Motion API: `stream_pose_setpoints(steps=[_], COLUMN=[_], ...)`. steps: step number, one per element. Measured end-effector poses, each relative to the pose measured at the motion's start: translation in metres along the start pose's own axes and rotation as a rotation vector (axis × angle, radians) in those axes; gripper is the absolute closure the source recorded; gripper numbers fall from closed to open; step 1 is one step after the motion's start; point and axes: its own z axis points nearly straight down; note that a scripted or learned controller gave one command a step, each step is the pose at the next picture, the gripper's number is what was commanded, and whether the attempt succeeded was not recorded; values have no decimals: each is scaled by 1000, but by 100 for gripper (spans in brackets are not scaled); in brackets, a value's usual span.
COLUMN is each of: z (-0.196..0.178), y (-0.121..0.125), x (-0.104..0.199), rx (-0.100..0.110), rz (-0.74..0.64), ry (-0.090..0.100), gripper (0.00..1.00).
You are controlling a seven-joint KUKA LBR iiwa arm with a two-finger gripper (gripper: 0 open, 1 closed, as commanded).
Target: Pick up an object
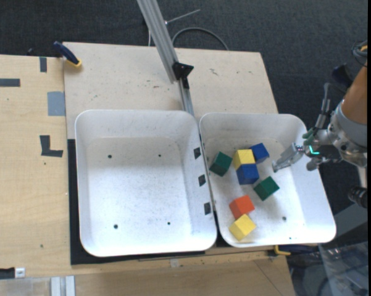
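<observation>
Approaching: my pincer (286,159) hangs over the right bin (308,208), holding nothing, spread unclear; next I descend onto the green cube (266,187).

Bench (123,82) bearing two white bins (136,125)

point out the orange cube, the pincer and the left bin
orange cube (241,206), camera view, on its top face
pincer (286,159), camera view, between its fingertips
left bin (136,115), camera view, on its far rim
</observation>
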Motion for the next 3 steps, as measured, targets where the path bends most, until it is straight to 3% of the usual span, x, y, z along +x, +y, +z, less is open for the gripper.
stream_pose_setpoints(steps=[1, 3], z=[-1, 124], y=[1, -4], x=[0, 6], rx=[-3, 5], rz=[-1, 0], ry=[-1, 1], gripper=[0, 0])
